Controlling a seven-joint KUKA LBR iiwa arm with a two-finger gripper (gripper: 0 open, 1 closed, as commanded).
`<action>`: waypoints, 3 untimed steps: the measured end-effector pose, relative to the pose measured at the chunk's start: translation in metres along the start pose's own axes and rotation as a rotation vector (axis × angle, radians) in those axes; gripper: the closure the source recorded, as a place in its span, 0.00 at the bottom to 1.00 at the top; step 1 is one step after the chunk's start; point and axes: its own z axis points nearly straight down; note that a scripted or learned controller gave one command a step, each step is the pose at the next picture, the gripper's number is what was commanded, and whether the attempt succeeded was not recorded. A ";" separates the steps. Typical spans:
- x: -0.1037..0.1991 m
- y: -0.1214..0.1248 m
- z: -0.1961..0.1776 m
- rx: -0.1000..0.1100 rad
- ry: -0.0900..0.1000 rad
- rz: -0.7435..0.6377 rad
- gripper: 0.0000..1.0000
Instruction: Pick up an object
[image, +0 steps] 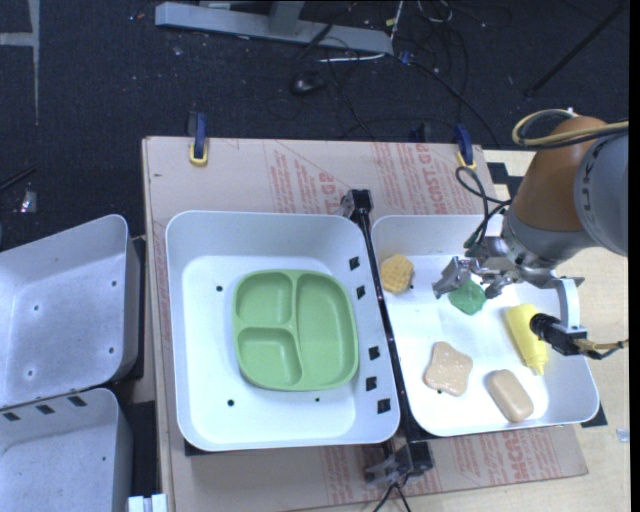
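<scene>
The right bin (420, 420) holds a round waffle-like cookie (397, 272), a green object (467, 297), a yellow bottle-shaped toy (526, 337), a tan bread-like piece (447, 368) and a beige oval piece (510, 394). My gripper (463, 278) reaches in from the right and sits right over the green object, touching or nearly touching it. The green object shows just below the metal fingertips. It appears to rest on the bin floor.
The left bin (200, 250) carries a green three-compartment tray (297, 329). A black divider (378, 300) runs between the bins. Another white bin lies off to the left (60, 300). Cables hang beside the arm at the upper right.
</scene>
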 end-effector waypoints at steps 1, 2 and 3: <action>0.000 0.000 0.037 -0.007 -0.003 0.000 0.00; 0.000 0.002 0.025 -0.012 -0.004 0.001 1.00; -0.007 0.004 -0.038 -0.013 -0.003 0.000 1.00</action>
